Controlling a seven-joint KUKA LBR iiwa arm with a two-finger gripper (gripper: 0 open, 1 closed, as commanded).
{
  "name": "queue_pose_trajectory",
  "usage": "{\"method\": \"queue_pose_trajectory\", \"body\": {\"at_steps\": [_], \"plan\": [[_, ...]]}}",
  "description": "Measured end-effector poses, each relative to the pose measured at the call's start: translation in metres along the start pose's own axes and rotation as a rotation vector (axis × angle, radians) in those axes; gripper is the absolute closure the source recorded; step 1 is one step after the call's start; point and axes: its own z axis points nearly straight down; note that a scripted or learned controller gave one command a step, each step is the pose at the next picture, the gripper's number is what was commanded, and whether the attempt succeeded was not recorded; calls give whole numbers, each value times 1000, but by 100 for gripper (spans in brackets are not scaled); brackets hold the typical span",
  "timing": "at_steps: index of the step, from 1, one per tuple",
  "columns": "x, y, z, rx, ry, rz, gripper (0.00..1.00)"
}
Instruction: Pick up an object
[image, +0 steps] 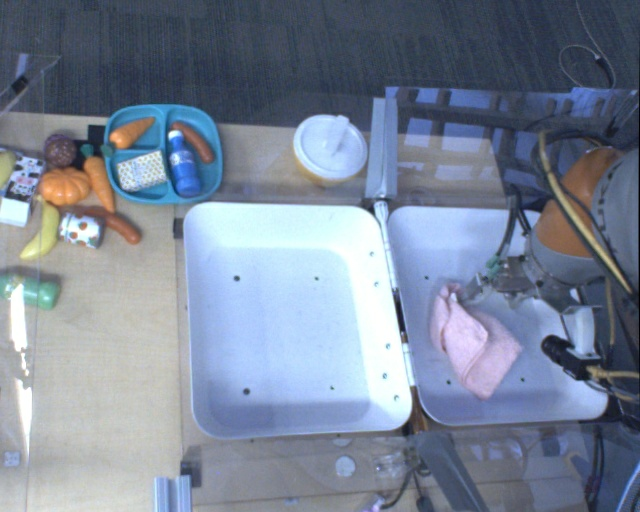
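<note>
Pink cloth lying crumpled in right bin, near its centre, left bin alongside. Gripper positioned low at upper right edge of cloth, touching or just above it; finger state cannot be told, nothing seen held. Blue divided plate with toy food and white lidded cup standing on bench beyond bins.

Left bin lies open; pink cloth crowds the right bin.
</note>
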Motion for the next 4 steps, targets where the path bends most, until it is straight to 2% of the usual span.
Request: {"method": "queue_pose_trajectory", "body": {"at_steps": [1, 2, 3, 4], "plan": [[72, 14, -1, -1, 4, -272, 0], [67, 81, 1, 1, 3, -300, 0], [92, 97, -96, 7, 5, -328, 0], [27, 63, -4, 5, 5, -477, 0]]}}
